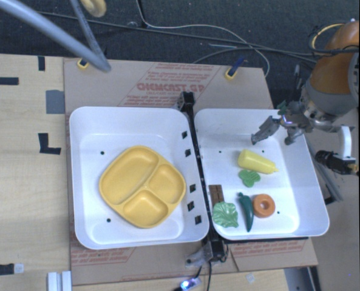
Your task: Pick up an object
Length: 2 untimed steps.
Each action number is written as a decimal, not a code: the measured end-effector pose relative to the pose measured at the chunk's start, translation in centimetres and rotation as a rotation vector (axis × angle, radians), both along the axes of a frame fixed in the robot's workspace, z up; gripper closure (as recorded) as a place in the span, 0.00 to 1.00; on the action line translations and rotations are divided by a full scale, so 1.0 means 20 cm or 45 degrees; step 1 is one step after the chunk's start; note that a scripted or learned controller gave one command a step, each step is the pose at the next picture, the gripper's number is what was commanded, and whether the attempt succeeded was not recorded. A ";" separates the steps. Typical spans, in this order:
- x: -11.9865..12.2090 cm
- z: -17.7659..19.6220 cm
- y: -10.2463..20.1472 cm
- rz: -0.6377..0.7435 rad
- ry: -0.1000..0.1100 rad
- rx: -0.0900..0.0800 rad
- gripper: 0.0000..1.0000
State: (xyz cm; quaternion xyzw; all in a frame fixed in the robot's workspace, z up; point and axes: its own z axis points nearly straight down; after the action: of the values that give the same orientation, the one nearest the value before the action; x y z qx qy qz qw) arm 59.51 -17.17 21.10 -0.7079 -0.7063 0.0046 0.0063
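Gripper hovers open just above the yellow corn.

arm: reaching from right | gripper: fingers spread, nothing between

Two white bins side by side on a cardboard sheet. Left bin: yellow divided plate, near the middle. Right bin: yellow corn-like piece at centre; small green leafy piece just below it; orange ring, dark green pepper, pale green lettuce piece and small brown block toward the front edge. Gripper over the right bin's back right part, fingers spread apart, nothing between them.
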 end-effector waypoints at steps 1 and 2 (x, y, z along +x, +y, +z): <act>0.01 0.04 0.00 0.005 -0.018 -0.003 0.00; 0.00 -0.28 -0.01 0.003 -0.011 -0.004 0.00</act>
State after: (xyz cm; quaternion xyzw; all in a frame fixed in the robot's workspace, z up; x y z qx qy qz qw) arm 59.51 -17.39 15.56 -0.7069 -0.7073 0.0026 0.0022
